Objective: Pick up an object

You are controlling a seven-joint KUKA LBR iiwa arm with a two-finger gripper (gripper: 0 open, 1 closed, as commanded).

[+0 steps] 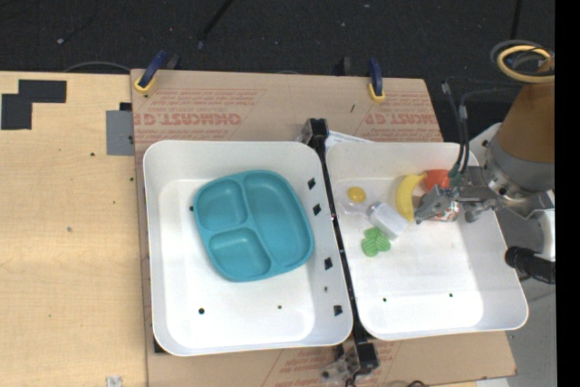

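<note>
The right bin (435, 290) holds several small items in its upper half. A yellow banana-shaped piece (407, 193) lies near the middle. To its left are a small yellow round piece (356, 194), a pale translucent piece (384, 217) and a green piece (375, 242). A red-orange piece (437, 178) sits just right of the banana shape. My gripper (429, 208) reaches in from the right, low over the bin floor. It sits right beside the banana shape's lower end and below the red-orange piece. I see nothing clearly held.
The left bin (156, 240) holds a teal divided plate (252, 225). A black divider (326, 231) runs between the bins. Blue-and-yellow clamps (375, 82) hold the cardboard at the back. The arm's orange band (535, 118) stands over the right bin's right rim.
</note>
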